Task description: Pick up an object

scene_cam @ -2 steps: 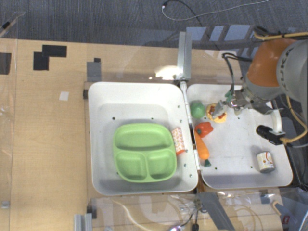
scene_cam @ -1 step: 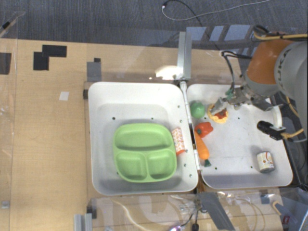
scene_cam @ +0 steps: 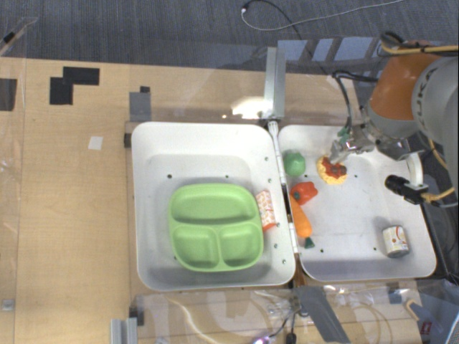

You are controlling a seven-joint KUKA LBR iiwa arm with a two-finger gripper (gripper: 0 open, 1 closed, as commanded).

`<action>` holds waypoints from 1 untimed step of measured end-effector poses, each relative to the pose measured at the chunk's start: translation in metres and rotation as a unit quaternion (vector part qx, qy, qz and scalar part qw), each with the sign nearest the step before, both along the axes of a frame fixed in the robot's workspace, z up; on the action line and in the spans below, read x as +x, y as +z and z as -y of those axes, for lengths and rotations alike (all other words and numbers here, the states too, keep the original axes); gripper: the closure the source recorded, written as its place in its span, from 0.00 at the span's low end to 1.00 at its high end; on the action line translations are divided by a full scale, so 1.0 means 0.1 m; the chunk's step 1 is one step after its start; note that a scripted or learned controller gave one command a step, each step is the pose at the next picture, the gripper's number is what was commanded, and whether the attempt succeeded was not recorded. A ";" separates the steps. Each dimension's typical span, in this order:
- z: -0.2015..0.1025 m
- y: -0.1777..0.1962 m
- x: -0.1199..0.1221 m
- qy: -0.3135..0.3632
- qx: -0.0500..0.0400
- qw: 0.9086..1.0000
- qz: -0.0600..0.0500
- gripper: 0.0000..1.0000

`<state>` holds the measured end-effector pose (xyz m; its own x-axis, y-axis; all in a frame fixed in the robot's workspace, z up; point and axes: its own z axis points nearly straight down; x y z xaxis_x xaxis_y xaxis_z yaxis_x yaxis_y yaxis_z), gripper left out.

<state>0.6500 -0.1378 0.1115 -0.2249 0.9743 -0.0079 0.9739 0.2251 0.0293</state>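
A pale wooden bench is running under a strip of dark grey carpet, and on it I am looking down at two shallow white bins side by side, the left bin (scene_cam: 147, 192) and the right bin (scene_cam: 358, 228). The left one is holding a light green plastic divided tray (scene_cam: 214, 226) and a small red-and-white packet (scene_cam: 265, 209) leaning at its right wall.

In the right bin a round green toy vegetable (scene_cam: 293, 163), a red toy pepper (scene_cam: 305, 191), an orange toy carrot (scene_cam: 302, 223) and a small silver can (scene_cam: 395, 241) are lying apart from one another. The thing I am going for, I judge, is the small yellow disc with a red top (scene_cam: 333, 170), sitting near the bin's back.

The grey arm with the orange band (scene_cam: 396, 92) is reaching in from the right, and the gripper (scene_cam: 343, 149) is hovering just above the disc, touching or nearly so. Whether its fingers are spread or pressed together I cannot tell from this slant, and I am seeing nothing clamped between them.

So I am reading this as the final approach. The next move is calling for a straight descent centred over the disc, then a closing squeeze on its low edges before lifting; it is flat, so a shallow grip may slip off.
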 end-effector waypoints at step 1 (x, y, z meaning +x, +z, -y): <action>0.38 0.04 0.21 -0.075 0.001 0.997 -0.011 1.00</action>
